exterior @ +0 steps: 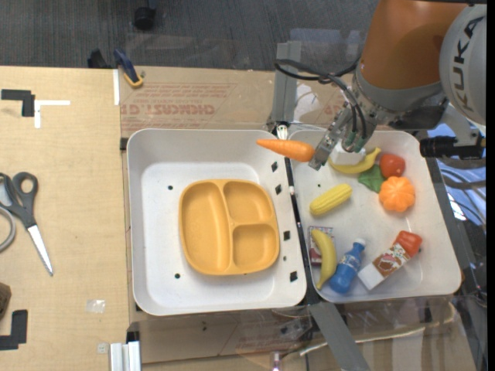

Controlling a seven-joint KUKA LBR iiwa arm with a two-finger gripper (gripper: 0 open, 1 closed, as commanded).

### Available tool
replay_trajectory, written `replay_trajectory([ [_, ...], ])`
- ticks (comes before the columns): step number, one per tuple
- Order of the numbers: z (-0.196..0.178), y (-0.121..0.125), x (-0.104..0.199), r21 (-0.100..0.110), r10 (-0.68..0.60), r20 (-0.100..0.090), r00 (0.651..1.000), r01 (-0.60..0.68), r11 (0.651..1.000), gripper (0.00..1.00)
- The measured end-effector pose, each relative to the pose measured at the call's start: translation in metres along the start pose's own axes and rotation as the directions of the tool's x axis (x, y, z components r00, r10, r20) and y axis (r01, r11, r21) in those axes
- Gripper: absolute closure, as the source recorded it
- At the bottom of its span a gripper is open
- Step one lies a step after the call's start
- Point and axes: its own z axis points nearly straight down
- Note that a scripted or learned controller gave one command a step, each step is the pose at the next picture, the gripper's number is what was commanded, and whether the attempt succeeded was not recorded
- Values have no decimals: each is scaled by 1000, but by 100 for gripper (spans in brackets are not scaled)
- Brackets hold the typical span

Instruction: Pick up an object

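An orange carrot hangs level over the divider between the two bins, its thick end caught between the fingers of my gripper. The gripper is shut on the carrot and reaches down from the grey and orange arm at the upper right. Below it, the right bin holds a corn cob, a banana at the back, a tomato, a small orange pumpkin, a second banana, a blue bottle and a ketchup bottle.
The left bin holds a yellow divided plate. Scissors lie on the wooden board to the left. A blue clamp sits at the board's back edge. Cardboard lies behind the bins.
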Motion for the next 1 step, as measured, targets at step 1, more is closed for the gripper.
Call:
replay_trajectory([
  [1, 29, 23, -55, -2, -226, 3, 974, 226, 974, 100],
])
